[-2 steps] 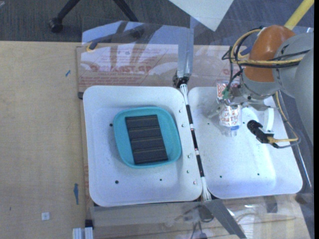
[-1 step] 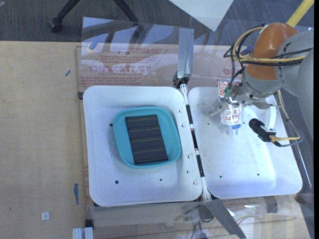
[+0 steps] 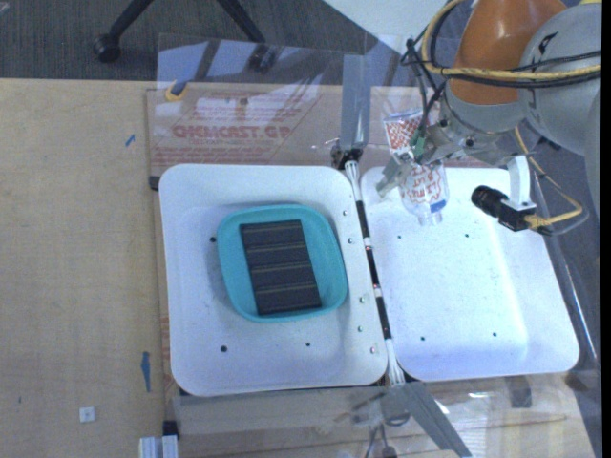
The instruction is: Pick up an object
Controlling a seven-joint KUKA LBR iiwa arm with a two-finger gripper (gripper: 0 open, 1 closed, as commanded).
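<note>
My gripper [image 3: 412, 158] hangs over the back left corner of the right bin [image 3: 477, 303]. It is shut on a crumpled clear plastic bottle [image 3: 427, 195] with a red-and-white patterned part near its top. The bottle dangles below the fingers, lifted off the bin floor. The orange band of the arm [image 3: 501, 27] sits above and to the right. In the left bin [image 3: 191, 342] lies a teal tray [image 3: 232, 256] with a dark grey ridged block [image 3: 279, 265] on it.
A black cylindrical part [image 3: 496, 203] on a cable sticks out over the right bin's back edge. A clear plastic sheet with red lettering [image 3: 229, 127] lies behind the left bin. A metal divider [image 3: 368, 256] runs between the bins.
</note>
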